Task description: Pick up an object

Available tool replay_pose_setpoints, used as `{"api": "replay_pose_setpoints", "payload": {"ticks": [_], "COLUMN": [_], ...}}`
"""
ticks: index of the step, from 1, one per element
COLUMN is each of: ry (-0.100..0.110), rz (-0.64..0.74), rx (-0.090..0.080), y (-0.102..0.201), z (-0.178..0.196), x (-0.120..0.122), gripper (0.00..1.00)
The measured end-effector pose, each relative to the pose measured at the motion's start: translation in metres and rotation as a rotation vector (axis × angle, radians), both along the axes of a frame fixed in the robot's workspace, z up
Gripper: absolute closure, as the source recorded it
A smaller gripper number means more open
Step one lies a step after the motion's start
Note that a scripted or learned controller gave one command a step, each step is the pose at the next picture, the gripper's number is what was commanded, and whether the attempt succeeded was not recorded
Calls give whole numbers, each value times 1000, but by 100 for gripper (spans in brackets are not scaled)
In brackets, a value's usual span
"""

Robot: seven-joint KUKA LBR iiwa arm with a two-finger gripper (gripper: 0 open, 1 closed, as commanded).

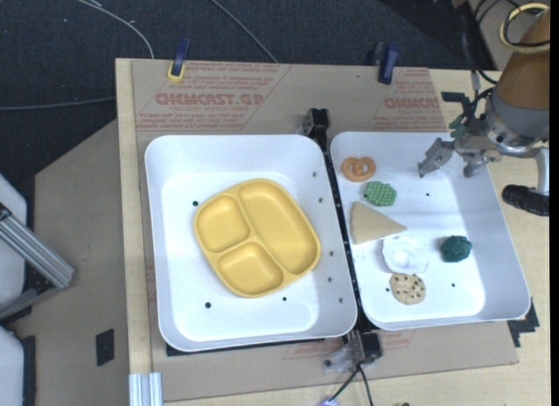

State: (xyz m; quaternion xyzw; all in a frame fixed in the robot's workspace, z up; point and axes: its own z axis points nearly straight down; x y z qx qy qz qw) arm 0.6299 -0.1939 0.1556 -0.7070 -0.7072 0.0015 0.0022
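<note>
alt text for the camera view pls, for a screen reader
The gripper hangs open above the far end of the right bin, which holds a pretzel, a green waffle, a cheese wedge, a fried egg, a cookie and a broccoli floret. The left bin holds a yellow divided plate.

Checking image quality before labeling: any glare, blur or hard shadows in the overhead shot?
Camera view: even, soft lighting; the white bins are bright but keep their detail; the yellow tray shows mild sheen, no hard glare; food items are sharp enough with faint shadows; the gripper looks slightly soft near the right bin's far corner.
</note>
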Motion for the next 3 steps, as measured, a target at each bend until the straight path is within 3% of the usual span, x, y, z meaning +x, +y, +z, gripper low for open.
{"api": "replay_pose_setpoints", "payload": {"ticks": [1, 2, 3], "ry": [-1, -7, -13], "rz": [0, 1, 1], "rx": [0, -2, -4], "y": [1, 1, 6], "z": [-42, -29, 33], "x": [0, 1, -3], "gripper": [0, 100, 100]}}
